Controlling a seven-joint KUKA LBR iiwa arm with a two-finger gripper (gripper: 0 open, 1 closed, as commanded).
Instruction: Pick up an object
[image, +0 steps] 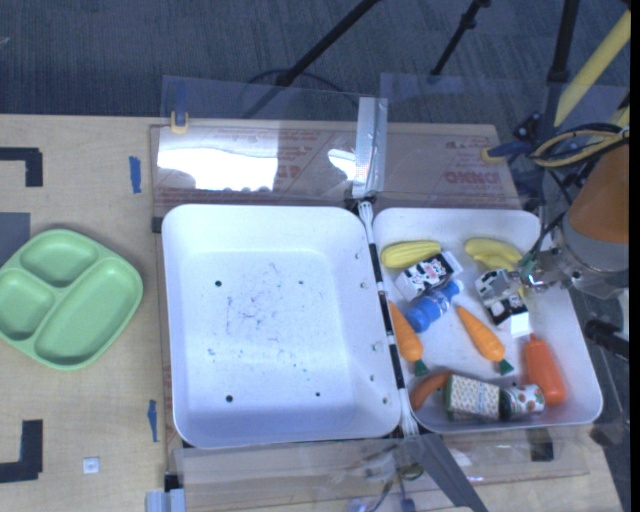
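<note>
You will find red print on the clear panel (460, 160) behind the right bin (585, 330), mirrored and too faint to read. The can (478, 398) at that bin's near edge carries a patterned label, also unreadable.

The arm (605, 215) enters from the right, its orange band just above the bin's far-right corner, wrist angled down and left. The gripper (508, 290) sits low over the right side of the bin, near a yellow banana (490, 249) and above an orange carrot (482, 335). You cannot tell from this view whether the pincer is spread or pressed together, nor whether it pinches anything.

The objects all lie in the right bin: a second banana (408, 253) at the far left, a black-and-white carton (432, 271) beside it, a blue bottle (432, 308) just nearer, an orange bottle (545, 368) at the right.

The left bin (180, 300) shows pen marks on its floor. A green tray (65, 298) rests on the bench well to the left.
</note>
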